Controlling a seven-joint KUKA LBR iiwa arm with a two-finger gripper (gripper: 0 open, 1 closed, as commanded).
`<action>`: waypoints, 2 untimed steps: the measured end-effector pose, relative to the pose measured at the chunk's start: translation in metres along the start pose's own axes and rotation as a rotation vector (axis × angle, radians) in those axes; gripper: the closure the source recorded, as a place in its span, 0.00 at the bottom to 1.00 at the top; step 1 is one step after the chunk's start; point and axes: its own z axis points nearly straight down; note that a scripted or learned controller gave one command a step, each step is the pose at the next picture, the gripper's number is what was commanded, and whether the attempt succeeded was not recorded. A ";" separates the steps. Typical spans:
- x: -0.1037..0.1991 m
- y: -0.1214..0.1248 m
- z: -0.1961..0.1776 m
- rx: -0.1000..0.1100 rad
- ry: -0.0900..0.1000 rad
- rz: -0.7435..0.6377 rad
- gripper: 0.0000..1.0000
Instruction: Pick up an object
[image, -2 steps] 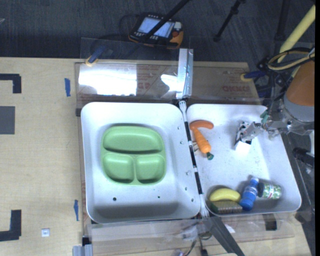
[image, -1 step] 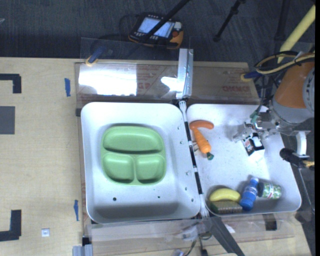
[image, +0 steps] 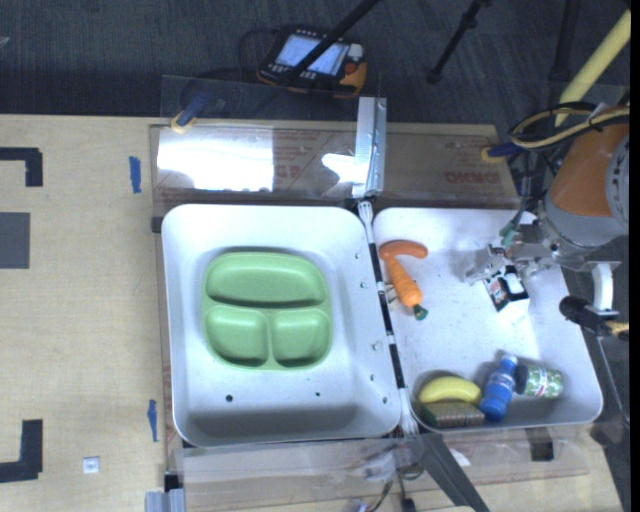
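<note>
My gripper (image: 505, 289) hangs over the back right part of the right bin (image: 570, 345), with its two dark fingertips slightly apart and nothing between them. An orange sausage-shaped toy (image: 403, 249) and a carrot (image: 405, 286) lie near the bin's left wall, well left of the gripper. A banana (image: 447, 388), a blue bottle (image: 499, 388) and a green can (image: 540, 382) lie together along the bin's front edge, below the gripper in the camera view.
The left bin (image: 190, 240) holds a green divided plate (image: 267, 306). A metal divider (image: 383, 300) runs between the two bins. The arm's grey and orange body (image: 590, 190) reaches in over the right bin's far right corner.
</note>
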 end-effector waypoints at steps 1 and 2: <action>0.001 0.001 -0.010 -0.003 -0.001 -0.002 1.00; 0.021 -0.002 0.002 -0.006 -0.003 0.104 1.00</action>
